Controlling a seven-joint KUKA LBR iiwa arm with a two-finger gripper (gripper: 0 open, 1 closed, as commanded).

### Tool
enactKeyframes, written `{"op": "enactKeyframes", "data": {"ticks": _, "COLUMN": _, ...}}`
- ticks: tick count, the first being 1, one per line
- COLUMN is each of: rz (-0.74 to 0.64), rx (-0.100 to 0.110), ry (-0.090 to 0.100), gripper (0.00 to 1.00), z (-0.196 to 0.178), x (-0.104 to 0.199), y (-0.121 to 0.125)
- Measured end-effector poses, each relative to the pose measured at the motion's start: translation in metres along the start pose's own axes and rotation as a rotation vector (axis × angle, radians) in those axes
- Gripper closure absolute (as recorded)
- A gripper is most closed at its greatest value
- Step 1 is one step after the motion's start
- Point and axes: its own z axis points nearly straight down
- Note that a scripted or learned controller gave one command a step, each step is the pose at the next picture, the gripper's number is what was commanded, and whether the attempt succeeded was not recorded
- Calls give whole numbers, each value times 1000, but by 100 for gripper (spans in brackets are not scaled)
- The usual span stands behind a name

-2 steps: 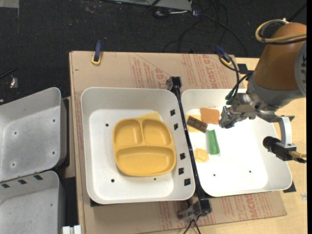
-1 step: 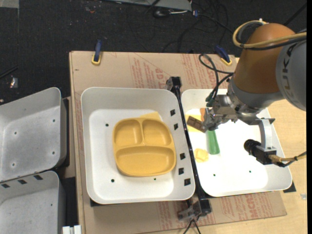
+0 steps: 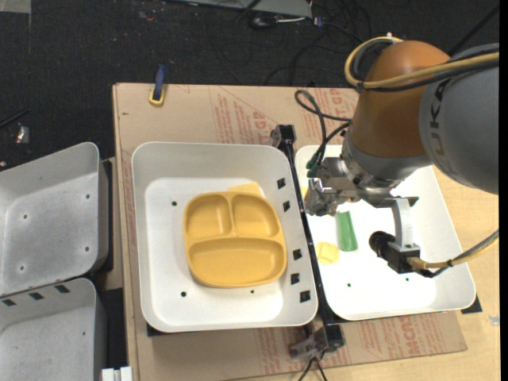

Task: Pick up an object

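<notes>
Cannot tell if jaws (image 3: 328, 201) are open or shut above green block (image 3: 346, 230); might bump it toward yellow piece (image 3: 328, 252) and miss.

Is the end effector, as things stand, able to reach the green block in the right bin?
Probably yes: the end effector hangs just above the green block, with nothing lying over it.

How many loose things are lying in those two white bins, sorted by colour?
Yellow: 2, the divided tray in the left bin and a small piece in the right bin.
Green: 1, a stick.
Total: 3
</notes>
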Motion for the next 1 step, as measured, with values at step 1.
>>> {"op": "enactKeyframes", "data": {"ticks": 1, "rz": -1, "rx": -1, "ry": 0, "gripper": 100, "z": -2, "x": 55, "y": 3}}
